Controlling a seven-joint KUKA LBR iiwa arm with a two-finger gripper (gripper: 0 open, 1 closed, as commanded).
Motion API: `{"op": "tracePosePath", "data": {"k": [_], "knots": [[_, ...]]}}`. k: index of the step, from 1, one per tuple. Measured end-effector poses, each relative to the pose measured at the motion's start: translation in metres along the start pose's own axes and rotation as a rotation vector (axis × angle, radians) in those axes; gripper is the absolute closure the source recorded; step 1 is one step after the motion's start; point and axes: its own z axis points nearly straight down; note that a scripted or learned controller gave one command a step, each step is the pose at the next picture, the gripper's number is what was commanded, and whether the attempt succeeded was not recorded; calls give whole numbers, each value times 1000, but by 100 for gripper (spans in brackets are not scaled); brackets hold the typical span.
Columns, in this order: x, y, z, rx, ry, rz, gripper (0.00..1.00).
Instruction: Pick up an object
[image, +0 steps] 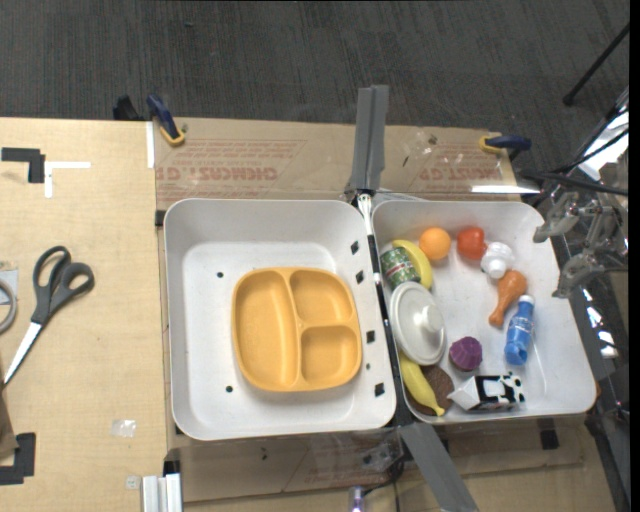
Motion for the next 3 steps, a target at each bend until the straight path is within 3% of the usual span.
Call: {"op": "tracePosePath", "data": {"k": [1,2,3], "knots": [[30,-2,162,0,-1,75,0],[28,0,155,1,-1,70,100],[28,0,155,0,-1,70,0]]}}
